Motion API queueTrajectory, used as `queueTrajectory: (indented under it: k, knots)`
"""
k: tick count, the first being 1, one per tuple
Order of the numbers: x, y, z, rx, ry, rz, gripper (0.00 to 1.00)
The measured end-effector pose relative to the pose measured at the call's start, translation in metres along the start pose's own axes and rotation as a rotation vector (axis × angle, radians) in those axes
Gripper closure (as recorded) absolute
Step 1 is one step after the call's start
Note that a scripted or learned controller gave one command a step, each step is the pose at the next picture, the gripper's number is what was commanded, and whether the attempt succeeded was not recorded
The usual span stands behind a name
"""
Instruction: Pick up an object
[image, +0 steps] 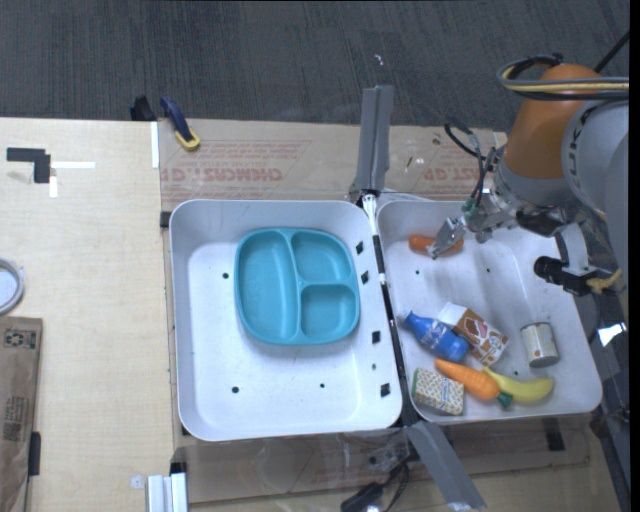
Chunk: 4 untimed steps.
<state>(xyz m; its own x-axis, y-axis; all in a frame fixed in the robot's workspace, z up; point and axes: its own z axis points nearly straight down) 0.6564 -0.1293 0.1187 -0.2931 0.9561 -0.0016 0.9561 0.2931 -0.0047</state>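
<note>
At the far left edge of the bench (80, 260) lies a roll of clear tape (6, 288), with a brown paper bag (18, 395) nearer the camera below it and a small black bracket (30, 160) farther back. Farther along the back edge, a blue and yellow clamp (179, 124) rests on a sheet of printed cardboard (270, 165). The left bin (190, 300) holds a teal divided plate (297, 286) lying flat near its middle, with three compartments facing up. A grey upright post (375, 135) stands at the far side where the two bins meet. The right bin (520, 270) carries most of the clutter: at its near side a blue bottle (436, 335) lies beside a small brown and white carton (479, 336), with a yellow patterned packet (440, 391) at the near left corner, an orange toy carrot (468, 378) touching a yellow banana (525, 387), and a silver can (540, 343) to the right. At the far left of this bin an orange object (432, 243) lies on the floor, and the gripper (449, 238) sits right at it, its fingertips pointing down and left against the object's right end; whether the fingers are parted or closed around it cannot be told from this view. The grey arm (600, 160) with its orange band (545, 110) reaches in from the right.
</note>
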Motion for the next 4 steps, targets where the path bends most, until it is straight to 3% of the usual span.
queueTrajectory:
  k: [1,2,3,4]
  knots:
    - [0.000,0.002,0.030,-0.001,0.002,0.120,0.00]
    - [-0.001,0.002,0.023,0.001,0.001,0.119,1.00]
    - [-0.001,0.002,0.023,0.002,0.001,0.119,0.00]
    - [-0.002,0.002,0.017,0.003,0.001,0.118,1.00]
